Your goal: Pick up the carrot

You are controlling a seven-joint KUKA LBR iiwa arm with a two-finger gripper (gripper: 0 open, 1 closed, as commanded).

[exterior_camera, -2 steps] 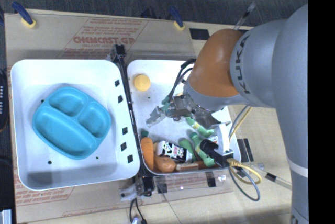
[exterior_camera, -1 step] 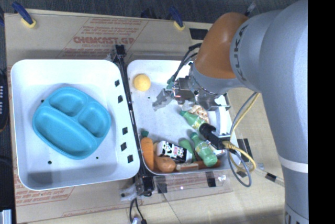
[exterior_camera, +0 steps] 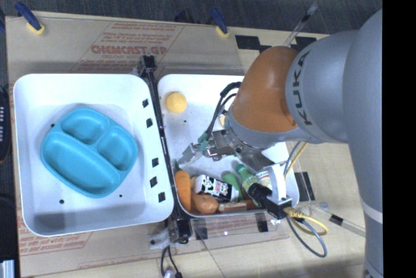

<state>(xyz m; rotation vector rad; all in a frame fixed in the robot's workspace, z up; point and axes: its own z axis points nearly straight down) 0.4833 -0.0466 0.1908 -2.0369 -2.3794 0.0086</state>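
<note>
grey kuka arm (exterior_camera: 338, 88) with orange band (exterior_camera: 266, 91) comes in from the right of the frame and hangs over the right shallow white bin (exterior_camera: 195, 85). its gripper (exterior_camera: 207, 148) sits mid-frame above the bin's centre, metal parts and cables visible; cannot tell if the fingers are open or closed, nothing visibly between them.

orange carrot (exterior_camera: 184, 189) lies at the lower left corner of the right bin, lengthwise along the left wall, below the gripper and apart from it. just beside its lower end a brownish-orange rounded item (exterior_camera: 207, 205), touching or nearly so. to the right of the carrot a small black-and-white patterned carton (exterior_camera: 214, 187), then a green bottle-like item (exterior_camera: 246, 178) partly under the arm. small yellow ball (exterior_camera: 175, 102) at the upper left of the right bin, well apart from the carrot.

left white bin (exterior_camera: 39, 205) holds a blue plastic divided plate (exterior_camera: 89, 151), centre-left of the frame. both bins rest on a cardboard-covered worktop (exterior_camera: 130, 43) with red print; blue-and-yellow clamps (exterior_camera: 29, 18) on its top edge.
</note>
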